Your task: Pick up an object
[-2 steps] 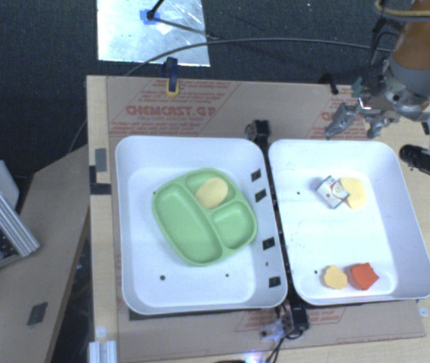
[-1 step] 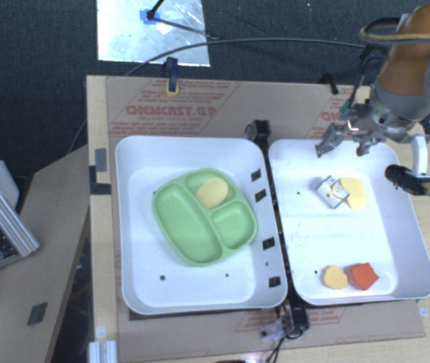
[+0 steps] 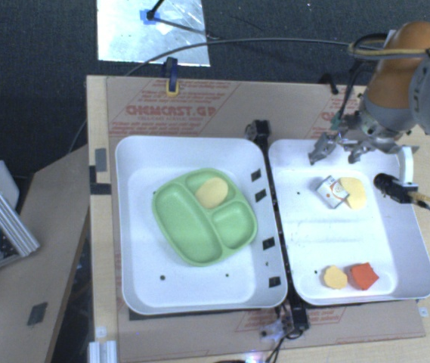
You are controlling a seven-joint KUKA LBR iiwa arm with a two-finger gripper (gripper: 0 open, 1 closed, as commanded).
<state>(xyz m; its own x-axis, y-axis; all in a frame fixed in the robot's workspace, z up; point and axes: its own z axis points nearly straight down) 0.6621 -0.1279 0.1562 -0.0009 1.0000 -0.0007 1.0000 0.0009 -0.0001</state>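
Near the middle of the right bin (image 3: 407, 233) lies a small white carton (image 3: 332, 191) with red markings, tilted, touching a pale yellow disc (image 3: 355, 193) at its 3 o'clock. It looks like the nearest candidate for picking: probably light, stiff-walled and a little crushable, best taken across its two narrow sides rather than over a corner. The disc looks thin and flat against the floor, so it would likely be hard to get fingers under.

At 12 o'clock from the carton, close above the bin's far edge, hangs the gripper (image 3: 338, 149), its two fingers spread apart with nothing between them. The grey arm (image 3: 426, 89) with its orange band runs off toward 2 o'clock.

Toward 6 o'clock in the same bin sit a yellow round piece (image 3: 335, 277) and a red block (image 3: 363, 276), just beside each other and well apart from the carton; both look like firm toy pieces.

Across the divider at 9 o'clock, the left bin (image 3: 139, 203) holds a green divided plate (image 3: 192, 233) with a yellow lump (image 3: 213, 193) in its upper compartment. Both bins rest on a brown-papered counter (image 3: 199, 108).
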